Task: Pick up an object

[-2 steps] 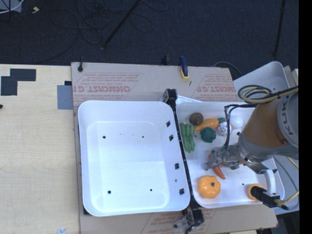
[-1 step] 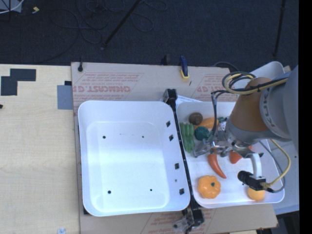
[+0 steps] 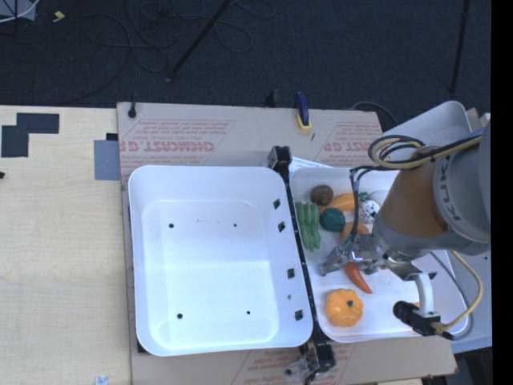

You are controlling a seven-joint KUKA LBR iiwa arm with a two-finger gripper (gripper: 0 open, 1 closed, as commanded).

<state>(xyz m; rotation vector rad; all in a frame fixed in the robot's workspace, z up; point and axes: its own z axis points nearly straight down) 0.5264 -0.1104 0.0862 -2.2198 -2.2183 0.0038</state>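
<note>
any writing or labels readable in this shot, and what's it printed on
"CHEMCAST GP": my best reading of the red print, upside down, on the brown sheet behind the left bin.
The same red print repeats behind the right bin and along the sheet's front edge; there it is too blurred or cut off to read.
Letters on the grey arm: partly cut off, unreadable.

Left bin (image 3: 208,255): open floor, free access throughout. Right bin (image 3: 377,331): crowded; brown ball (image 3: 321,195), green ball (image 3: 332,219), green pod (image 3: 308,224), red pepper (image 3: 358,277) and orange pumpkin (image 3: 343,307) lie close together, arm (image 3: 425,207) overhanging its right side.
</note>
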